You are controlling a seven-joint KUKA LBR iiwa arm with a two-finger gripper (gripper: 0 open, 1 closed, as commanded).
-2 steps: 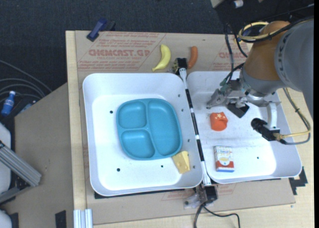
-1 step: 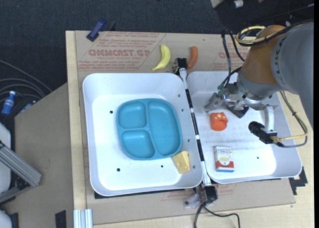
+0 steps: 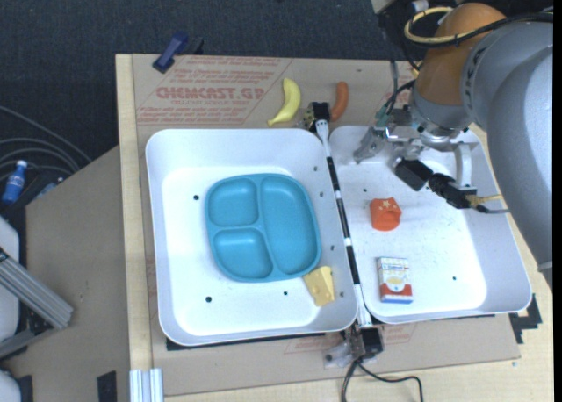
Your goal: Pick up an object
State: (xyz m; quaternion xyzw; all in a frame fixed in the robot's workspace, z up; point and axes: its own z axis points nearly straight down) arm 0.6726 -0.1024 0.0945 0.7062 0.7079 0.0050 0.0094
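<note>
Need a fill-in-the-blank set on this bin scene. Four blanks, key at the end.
1. The blue divided plate lies in the view's ___ bin.
2. That plate has ___ compartments.
3. In the right bin, the small carton lies near a lump coloured ___.
4. The yellow fruit past the bins' far edge is a ___.
Missing words: left; three; orange; banana.

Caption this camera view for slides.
Pincer over right bin near orange object and carton; blue divided plate in left bin.

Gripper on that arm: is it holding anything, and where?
Nothing seen in the gripper; the orange object and small box lie apart from it in the right bin.
</note>
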